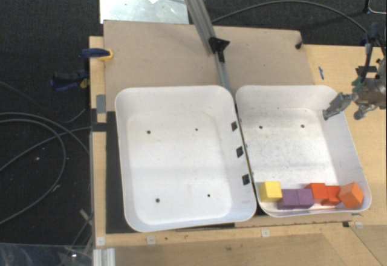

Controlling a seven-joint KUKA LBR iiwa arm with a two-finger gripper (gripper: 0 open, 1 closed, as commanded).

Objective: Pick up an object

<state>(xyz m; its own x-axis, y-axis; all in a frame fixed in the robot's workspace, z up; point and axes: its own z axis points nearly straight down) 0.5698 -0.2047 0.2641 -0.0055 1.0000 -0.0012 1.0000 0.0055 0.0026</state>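
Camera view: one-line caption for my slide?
Gripper open over right bin; yellow, purple and orange blocks line its near wall.

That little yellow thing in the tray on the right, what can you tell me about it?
The yellow block is a small cube-like piece with a matte, even surface, perhaps foam or painted wood. It lies flat in the right bin, in the near left corner, at the left end of a row of blocks. A purple block sits right beside it, apparently touching. The gripper is up at the bin's far right edge, well away from it.
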